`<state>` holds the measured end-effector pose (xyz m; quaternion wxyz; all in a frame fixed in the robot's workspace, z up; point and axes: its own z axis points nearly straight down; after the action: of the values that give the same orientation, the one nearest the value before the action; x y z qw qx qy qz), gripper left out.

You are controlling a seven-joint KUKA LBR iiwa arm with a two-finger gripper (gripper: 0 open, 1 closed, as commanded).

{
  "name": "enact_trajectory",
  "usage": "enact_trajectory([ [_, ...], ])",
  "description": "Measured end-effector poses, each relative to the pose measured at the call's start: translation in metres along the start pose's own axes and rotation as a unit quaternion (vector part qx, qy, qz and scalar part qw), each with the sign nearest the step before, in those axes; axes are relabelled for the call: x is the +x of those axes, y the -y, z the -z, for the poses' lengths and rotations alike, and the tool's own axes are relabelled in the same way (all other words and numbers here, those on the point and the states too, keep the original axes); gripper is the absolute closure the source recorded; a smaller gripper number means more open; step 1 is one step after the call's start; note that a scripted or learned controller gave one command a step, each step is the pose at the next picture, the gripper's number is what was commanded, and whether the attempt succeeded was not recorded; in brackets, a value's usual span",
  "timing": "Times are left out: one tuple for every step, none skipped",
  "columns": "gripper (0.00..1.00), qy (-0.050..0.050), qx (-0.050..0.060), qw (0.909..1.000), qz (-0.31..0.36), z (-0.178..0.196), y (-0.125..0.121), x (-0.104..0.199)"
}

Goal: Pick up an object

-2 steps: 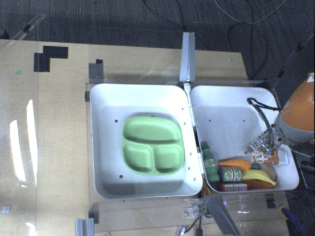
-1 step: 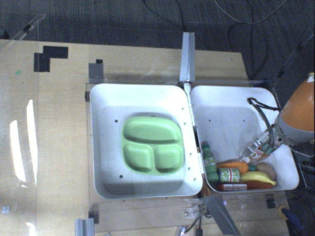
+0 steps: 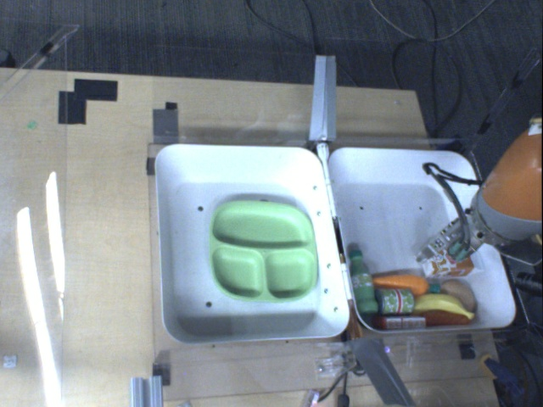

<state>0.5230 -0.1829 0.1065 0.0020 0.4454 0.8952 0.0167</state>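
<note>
Hovering low in the right bin [image 3: 399, 185] with the gripper [image 3: 450, 248], spread of the tool impossible to tell, right above a small packet [image 3: 447, 266] beside the carrot [image 3: 399, 282], banana [image 3: 441, 303] and green bottle [image 3: 363, 285]; best dropped straight down, centred, clear of neighbours.

Two shallow white bins sat side by side on a pale wooden bench [image 3: 102, 253]. The left bin [image 3: 174, 227] held a green divided tray [image 3: 263, 248]. In the right bin [image 3: 382, 193], a green bottle [image 3: 362, 282], a carrot [image 3: 400, 282], a banana [image 3: 443, 305] and other small items crowded the near corner. The gripper [image 3: 450, 242] hung over that pile, the orange-banded arm [image 3: 513, 185] entering from the right.
</note>
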Motion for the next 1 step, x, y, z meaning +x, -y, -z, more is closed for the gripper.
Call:
enact_trajectory([
  [0.00, 0.001, 0.001, 1.0000, -0.001, 0.0001, 0.0013, -0.0009],
])
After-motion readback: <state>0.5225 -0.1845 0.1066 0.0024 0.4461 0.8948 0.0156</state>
